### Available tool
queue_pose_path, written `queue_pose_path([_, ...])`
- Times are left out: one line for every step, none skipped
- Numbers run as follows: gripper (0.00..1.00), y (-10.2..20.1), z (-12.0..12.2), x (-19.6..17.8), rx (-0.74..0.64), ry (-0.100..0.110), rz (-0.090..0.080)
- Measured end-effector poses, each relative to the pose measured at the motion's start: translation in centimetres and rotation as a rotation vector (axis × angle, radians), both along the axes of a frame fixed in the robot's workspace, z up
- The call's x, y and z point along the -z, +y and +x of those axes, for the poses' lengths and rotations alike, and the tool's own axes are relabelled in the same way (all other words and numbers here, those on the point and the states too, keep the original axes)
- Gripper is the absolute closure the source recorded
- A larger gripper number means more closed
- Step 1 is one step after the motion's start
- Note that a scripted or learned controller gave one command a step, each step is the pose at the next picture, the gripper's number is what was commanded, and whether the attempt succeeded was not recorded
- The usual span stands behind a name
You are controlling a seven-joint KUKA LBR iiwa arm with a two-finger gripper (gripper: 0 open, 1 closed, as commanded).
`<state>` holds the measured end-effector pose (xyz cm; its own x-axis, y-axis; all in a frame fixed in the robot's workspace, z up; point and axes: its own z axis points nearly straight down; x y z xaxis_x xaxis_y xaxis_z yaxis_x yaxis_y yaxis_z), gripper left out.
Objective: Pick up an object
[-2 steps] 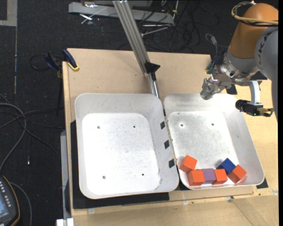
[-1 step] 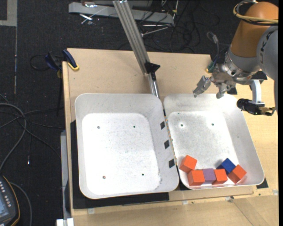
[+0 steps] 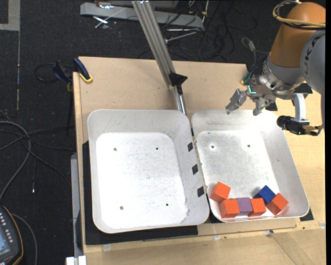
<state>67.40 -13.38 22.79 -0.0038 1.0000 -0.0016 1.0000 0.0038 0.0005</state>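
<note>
Where the dark carpeted floor spreads around the rig, black cables trail across it, and a metal frame lies at the top of the view. On this floor stands a pale wooden bench, with a blue and yellow clamp at its upper left corner. A slanted aluminium pole comes down to the gap between the two white bins. The left bin has a speckled floor. The right bin holds all the blocks, bunched along its near edge: an orange block, a second orange block, a purple block, a third orange block, a blue block and a fourth orange block, most of them touching their neighbours. The arm enters from the upper right, and its gripper hangs above the far rim of the right bin, well apart from the blocks, fingers spread and nothing between them.
</note>
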Motion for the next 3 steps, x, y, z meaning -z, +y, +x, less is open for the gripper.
queue_pose_path([0.00, 0.01, 0.00, 0.01, 0.000, 0.000, 0.000])
queue_pose_path([0.00, 0.01, 0.00, 0.01, 0.000, 0.000, 0.000])
queue_pose_path([0.00, 0.01, 0.00, 0.02, 0.000, 0.000, 0.000])
